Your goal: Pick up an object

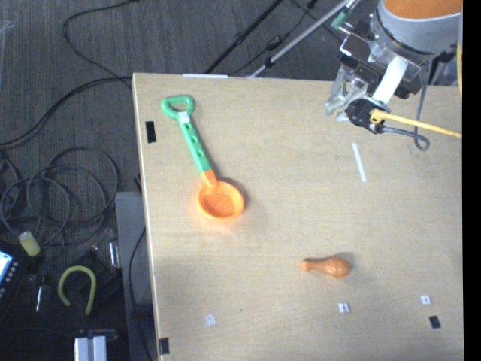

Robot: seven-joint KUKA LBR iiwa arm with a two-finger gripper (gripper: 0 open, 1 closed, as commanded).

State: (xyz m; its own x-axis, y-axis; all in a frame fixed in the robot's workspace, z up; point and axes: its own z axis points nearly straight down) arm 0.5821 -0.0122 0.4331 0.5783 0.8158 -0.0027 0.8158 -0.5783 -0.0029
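Observation:
A scoop with a green handle and a round orange bowl (220,200) lies on the left part of the pale wooden board (285,292), its handle pointing to the far left. An orange drumstick-shaped toy (328,265) lies nearer the front, right of centre. My gripper (344,101) hangs high over the board's far right part, well away from both things. It is open, and nothing sits between its fingers.
A thin white stick (359,162) lies on the board below the gripper. Small black and white markers dot the front edge and the left edge. Left of the board, cables and a green hook lie on the dark floor.

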